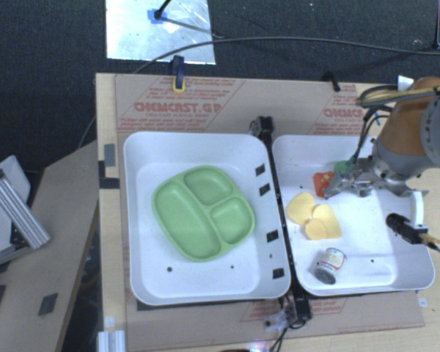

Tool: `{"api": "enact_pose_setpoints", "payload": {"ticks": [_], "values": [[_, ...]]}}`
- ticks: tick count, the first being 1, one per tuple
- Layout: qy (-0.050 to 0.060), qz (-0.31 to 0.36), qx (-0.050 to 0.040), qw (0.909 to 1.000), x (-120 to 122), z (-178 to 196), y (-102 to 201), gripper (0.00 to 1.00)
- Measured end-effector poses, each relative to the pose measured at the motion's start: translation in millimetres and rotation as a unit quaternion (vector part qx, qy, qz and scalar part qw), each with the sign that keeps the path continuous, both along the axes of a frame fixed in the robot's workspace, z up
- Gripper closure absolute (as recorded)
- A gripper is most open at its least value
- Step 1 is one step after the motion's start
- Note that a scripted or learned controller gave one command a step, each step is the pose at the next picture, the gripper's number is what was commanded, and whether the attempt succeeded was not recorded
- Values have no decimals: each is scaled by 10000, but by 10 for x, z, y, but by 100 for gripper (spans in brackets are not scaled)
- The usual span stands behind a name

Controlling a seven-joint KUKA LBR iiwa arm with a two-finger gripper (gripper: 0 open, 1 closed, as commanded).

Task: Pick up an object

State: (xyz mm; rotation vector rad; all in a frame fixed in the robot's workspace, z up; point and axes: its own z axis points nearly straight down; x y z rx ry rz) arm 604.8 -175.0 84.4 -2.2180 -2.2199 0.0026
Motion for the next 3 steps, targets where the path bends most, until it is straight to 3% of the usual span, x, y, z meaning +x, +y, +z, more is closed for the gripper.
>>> {"api": "enact_pose_setpoints", "payload": {"ticks": [1,3], "values": [[-15,-2,-6,10000,13,119,-6,100],[-37,27,-13,10000,98,1167,136,100]]}}
